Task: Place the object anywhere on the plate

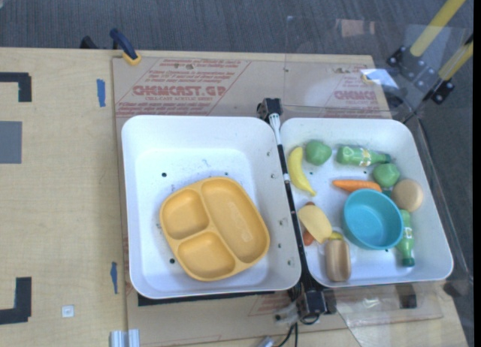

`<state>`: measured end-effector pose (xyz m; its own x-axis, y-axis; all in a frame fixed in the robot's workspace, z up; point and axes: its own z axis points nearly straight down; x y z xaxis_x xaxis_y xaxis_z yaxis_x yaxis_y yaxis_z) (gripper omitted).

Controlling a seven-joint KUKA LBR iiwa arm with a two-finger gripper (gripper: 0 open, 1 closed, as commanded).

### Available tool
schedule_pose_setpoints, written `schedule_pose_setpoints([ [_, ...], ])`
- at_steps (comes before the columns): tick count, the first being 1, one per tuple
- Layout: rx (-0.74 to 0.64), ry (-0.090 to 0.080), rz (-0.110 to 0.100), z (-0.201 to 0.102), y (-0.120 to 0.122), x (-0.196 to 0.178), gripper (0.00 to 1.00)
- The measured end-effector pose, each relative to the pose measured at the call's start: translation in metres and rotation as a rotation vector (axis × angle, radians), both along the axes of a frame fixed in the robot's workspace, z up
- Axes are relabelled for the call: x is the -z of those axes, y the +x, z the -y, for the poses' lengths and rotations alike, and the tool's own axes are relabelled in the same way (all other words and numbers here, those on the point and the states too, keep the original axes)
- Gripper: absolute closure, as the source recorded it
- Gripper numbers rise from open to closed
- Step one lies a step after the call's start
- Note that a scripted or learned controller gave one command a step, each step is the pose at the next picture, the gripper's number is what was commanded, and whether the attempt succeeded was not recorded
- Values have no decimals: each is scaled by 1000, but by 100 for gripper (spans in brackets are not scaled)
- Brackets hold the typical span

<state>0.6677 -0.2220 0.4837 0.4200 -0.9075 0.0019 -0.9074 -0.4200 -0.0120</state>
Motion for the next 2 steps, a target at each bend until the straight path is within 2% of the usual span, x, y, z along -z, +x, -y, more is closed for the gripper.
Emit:
schedule_pose_setpoints([
  [1,-297,-3,-2,-10,0,-16,100],
  [2,56,5,-18,-19,-1,94,100],
])
